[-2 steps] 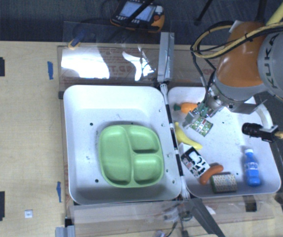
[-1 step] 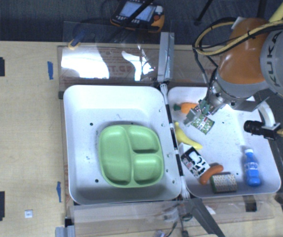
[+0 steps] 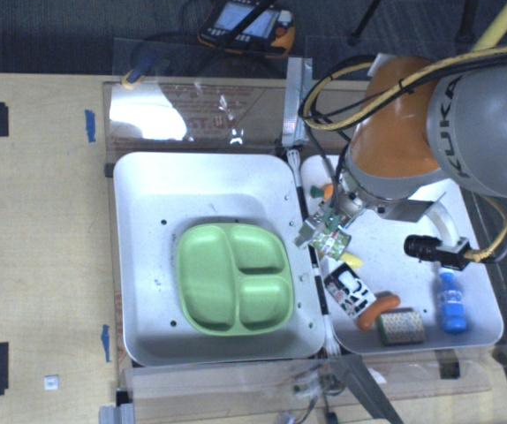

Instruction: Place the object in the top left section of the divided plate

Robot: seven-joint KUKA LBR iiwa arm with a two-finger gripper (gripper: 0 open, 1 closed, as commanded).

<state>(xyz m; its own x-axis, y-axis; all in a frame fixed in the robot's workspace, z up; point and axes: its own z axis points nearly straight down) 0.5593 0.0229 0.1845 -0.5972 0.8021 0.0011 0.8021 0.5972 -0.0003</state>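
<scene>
A green divided plate lies in the left white bin, with one long section on its left and two smaller ones on its right. My gripper hangs low over the left edge of the right bin, close to the wall between the bins. Just below it lie a small yellow piece and a black-and-white packet. I see nothing clearly held.
An orange-red sausage shape, a grey textured block and a blue bottle lie along the right bin's front. A small orange thing peeks out beside the wrist. The arm covers the bin's back half.
</scene>
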